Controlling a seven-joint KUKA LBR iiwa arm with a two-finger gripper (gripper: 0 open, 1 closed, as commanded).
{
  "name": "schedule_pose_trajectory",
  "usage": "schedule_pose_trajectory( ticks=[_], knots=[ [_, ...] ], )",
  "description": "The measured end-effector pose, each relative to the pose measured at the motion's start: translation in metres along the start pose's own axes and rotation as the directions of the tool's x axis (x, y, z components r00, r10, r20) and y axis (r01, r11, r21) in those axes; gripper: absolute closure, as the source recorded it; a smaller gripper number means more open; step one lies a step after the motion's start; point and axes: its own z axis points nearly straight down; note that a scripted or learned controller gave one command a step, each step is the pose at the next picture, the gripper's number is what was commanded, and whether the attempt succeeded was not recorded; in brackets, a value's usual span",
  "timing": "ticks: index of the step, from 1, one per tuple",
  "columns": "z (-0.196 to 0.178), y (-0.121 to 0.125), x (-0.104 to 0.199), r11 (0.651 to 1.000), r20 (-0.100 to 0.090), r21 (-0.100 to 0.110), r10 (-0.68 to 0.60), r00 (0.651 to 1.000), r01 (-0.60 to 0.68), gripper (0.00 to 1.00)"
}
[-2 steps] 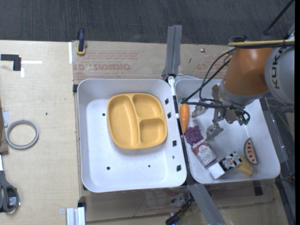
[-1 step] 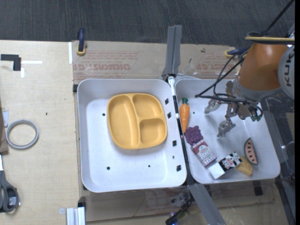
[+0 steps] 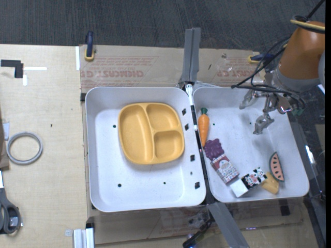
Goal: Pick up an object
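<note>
Toys are lying in the right bin (image 3: 289,185), none in my gripper (image 3: 254,115).
I am hovering the gripper, fingers apart and empty, over the bin's far part; the carrot (image 3: 203,126), grapes (image 3: 213,149) and watermelon slice (image 3: 276,167) are lying apart from it.

A robotics lab: bench (image 3: 41,190) with white bins (image 3: 98,154), tape roll (image 3: 23,148)

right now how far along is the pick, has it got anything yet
Nothing looks picked yet. The pincer hangs above the bare upper part of the right bin with nothing between its fingers. The carrot, grapes, red carton, cow-print block and watermelon slice all lie in the bin, apart from the pincer. Left to do: move over one item, descend, close and lift.
</note>
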Motion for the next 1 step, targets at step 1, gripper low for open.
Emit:
schedule_pose_trajectory(
  ticks=[1],
  knots=[
    [-0.0221,0.0266,0.0038,0.981,-0.002,-0.001,0.195,0.981,-0.195,0.0]
  ],
)
